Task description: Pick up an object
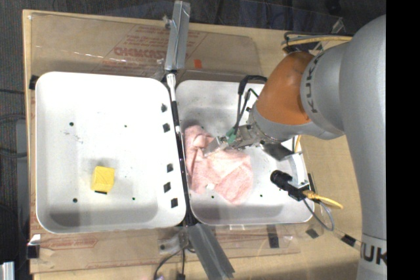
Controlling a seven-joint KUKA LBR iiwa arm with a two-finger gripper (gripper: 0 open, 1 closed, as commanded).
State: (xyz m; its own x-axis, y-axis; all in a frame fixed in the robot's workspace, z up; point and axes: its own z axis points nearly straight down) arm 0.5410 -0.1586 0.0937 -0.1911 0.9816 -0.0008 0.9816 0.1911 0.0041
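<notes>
A crumpled pink cloth (216,166) lies in the right bin (203,92), against its left wall. A small yellow block (103,179) sits in the left bin (98,85), toward its front. My gripper (222,143) is low over the right bin, its tip at the upper edge of the pink cloth. The grey arm with its orange band reaches in from the right and hides the bin's right part. The wrist covers the jaws, so how they stand is hidden.
A metal divider rail (176,42) runs between the two bins at the back. The bench's wooden edge frames the bins, and office chair legs stand on the floor beyond.
</notes>
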